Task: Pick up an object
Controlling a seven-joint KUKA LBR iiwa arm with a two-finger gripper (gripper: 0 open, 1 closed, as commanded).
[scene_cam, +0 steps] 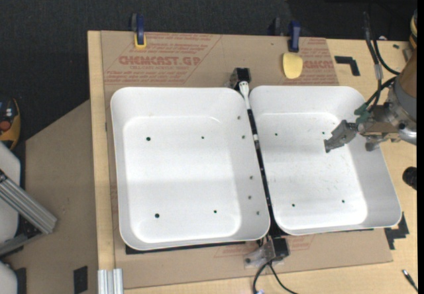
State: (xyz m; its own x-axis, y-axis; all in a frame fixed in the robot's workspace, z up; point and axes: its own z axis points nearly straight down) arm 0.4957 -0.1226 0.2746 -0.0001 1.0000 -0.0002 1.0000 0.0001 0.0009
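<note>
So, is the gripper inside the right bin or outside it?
Inside: the gripper hangs over the floor of the right bin, within its rim. Whether it touches the floor, cannot tell.

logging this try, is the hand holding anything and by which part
Cannot be told. The hand hangs over the right bin, and no object is visible at its tip, but it is too small and dark to rule out a hold.
</note>
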